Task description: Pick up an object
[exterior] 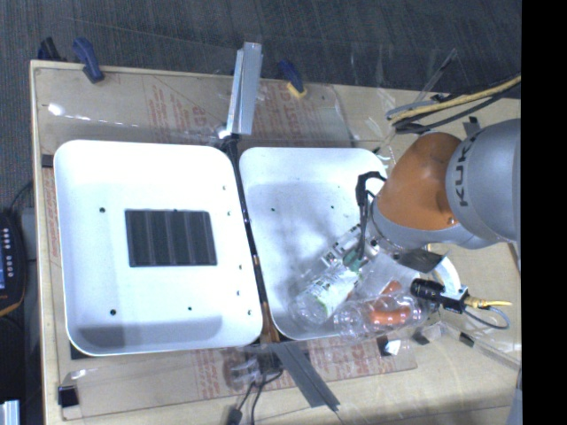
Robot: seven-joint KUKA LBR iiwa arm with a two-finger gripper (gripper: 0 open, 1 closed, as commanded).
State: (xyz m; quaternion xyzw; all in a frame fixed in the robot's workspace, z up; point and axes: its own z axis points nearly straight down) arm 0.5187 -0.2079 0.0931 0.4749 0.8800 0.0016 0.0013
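Observation:
My gripper (pixel 347 255) hangs low over the right bin (pixel 283 193), near its front right part, under the arm's orange band (pixel 416 193). Just below it lies a clear plastic bottle (pixel 319 297), with a small green piece (pixel 353 260) close to the gripper's tip. A second clear bottle with orange inside (pixel 383 313) rests at the bin's front right corner. The gripper seems to touch the top of the clutter, but I see nothing clearly held in it.
The left bin (pixel 89 193) holds a dark ribbed rectangle (pixel 170 237). A metal bar (pixel 243 87) stands behind the two bins. Blue clamps (pixel 87 58) grip the back edge of the bench. Cables (pixel 452 104) run at the right.

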